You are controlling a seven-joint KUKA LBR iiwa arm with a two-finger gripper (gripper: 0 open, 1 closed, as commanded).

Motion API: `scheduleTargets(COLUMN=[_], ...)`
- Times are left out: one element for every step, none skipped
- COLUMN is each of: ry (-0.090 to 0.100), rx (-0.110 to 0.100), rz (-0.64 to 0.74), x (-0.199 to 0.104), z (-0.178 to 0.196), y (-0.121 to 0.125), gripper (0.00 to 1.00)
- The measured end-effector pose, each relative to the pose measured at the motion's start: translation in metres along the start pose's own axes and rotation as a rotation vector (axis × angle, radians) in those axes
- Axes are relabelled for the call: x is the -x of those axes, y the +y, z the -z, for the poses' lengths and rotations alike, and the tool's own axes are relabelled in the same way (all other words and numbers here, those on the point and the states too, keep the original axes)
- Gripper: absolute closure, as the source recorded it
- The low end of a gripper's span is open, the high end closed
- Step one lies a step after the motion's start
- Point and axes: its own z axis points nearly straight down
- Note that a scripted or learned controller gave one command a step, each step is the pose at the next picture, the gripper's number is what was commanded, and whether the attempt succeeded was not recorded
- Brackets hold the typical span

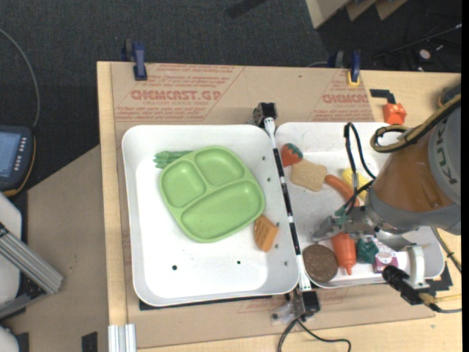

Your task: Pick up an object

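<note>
Orange band low over the right bin (pixel 315 134), the gripper (pixel 344 229) crowds the toy carrot (pixel 345 250) to grab it, jaws' state impossible to tell.

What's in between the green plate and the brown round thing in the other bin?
In the camera view, a small orange-brown food piece lies between the green plate and the brown round thing, then the two bins' rims.

Illumination is bright, even and diffuse from overhead. The two white bins (pixel 146 218) approach overexposure, with little surface detail. Shadows are soft and short, visible beneath the green divided plate (pixel 212 193). The dark floor in the upper left of the frame is underexposed. Focus is moderately soft throughout; small items show slight blur.
</note>
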Motion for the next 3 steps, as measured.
scheduleTargets(ry=[-0.001, -0.002, 0.000], rx=[0.001, 0.004, 0.016], rz=[-0.002, -0.002, 0.008], x=[0.002, 0.002, -0.059], z=[0.000, 0.011, 0.106], y=[0.000, 0.001, 0.060], gripper=[0.00, 1.00, 1.00])
